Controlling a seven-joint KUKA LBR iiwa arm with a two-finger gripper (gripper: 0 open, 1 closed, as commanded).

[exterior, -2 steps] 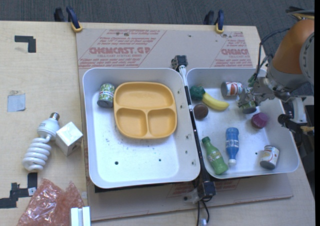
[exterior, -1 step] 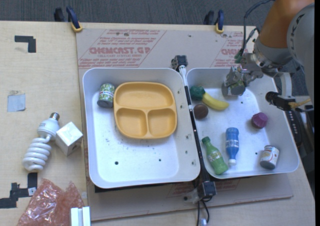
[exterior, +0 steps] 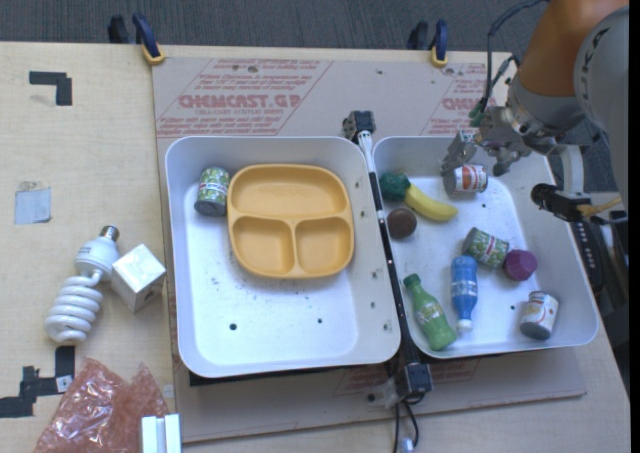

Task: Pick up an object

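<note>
From my remote seat I see the two-finger gripper (exterior: 468, 167) low in the right white plastic bin (exterior: 560, 326), a small red-labelled cylindrical can (exterior: 469, 179) lying between its dark fingers, just beside the smooth yellow banana (exterior: 431, 204).

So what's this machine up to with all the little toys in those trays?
The robot arm reaches in over the right bin, its gripper right at a small can near the bin's far end. Whether it has hold of the can is not clear. A banana, two bottles and other small items lie loose there. The left bin holds a yellow tray and a can.
</note>
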